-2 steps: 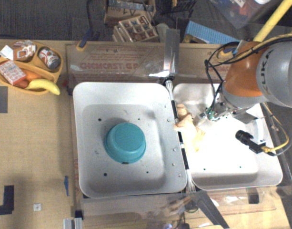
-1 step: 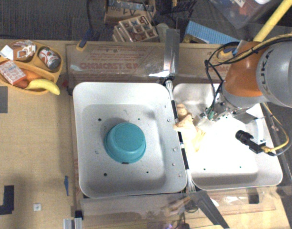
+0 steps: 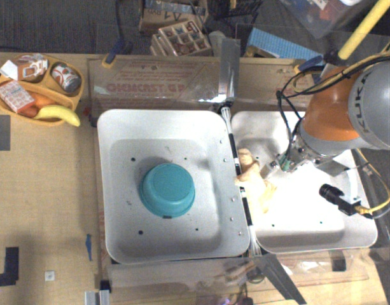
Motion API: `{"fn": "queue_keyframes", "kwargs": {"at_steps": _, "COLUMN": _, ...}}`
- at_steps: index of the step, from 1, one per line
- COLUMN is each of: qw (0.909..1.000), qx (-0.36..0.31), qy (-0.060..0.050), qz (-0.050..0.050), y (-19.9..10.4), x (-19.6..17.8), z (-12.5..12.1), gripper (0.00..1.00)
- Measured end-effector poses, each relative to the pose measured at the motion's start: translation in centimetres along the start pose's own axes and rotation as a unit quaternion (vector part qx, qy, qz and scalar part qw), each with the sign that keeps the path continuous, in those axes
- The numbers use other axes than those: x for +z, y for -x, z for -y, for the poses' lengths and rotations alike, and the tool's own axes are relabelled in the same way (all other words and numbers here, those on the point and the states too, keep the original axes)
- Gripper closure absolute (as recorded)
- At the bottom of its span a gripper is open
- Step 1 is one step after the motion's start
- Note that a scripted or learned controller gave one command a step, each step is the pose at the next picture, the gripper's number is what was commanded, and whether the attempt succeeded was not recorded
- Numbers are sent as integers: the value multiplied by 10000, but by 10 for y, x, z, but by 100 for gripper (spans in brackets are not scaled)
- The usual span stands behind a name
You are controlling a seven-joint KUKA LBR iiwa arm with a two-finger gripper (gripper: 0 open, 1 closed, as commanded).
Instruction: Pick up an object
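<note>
The teal bowl point(image 3: 168, 190) looks like smooth matt plastic, both bins point(image 3: 118, 138) like smooth white plastic with a faint sheen, and the bench point(image 3: 42, 196) like matt brown wood.

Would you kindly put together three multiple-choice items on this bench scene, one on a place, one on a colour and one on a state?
1. Where does the round teal plastic bowl lie?
A. in the left white bin
B. in the right white bin
C. on the cardboard outside the bins

2. What colour is the band above the grey arm's wrist?
A. blue
B. orange
C. green

3. How does the teal bowl rest?
A. on its side
B. stacked on another bowl
C. flat, by itself, on the bin floor

Answers: 1 A, it sits mid-floor of the left bin. 2 B, the band is plainly orange. 3 C, its round outline lies flat, nothing touching it.
</note>
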State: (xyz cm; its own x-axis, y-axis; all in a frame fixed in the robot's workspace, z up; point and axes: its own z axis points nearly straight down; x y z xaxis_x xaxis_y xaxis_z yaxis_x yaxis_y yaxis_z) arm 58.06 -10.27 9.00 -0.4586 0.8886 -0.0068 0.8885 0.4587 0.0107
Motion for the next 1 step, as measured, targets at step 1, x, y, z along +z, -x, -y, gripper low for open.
{"fn": "queue_keyframes", "kwargs": {"at_steps": 1, "qw": 10000, "qx": 2, "qy": 1, "qz": -1, "y": 0, "x": 0, "z": 0, "gripper": 0}}
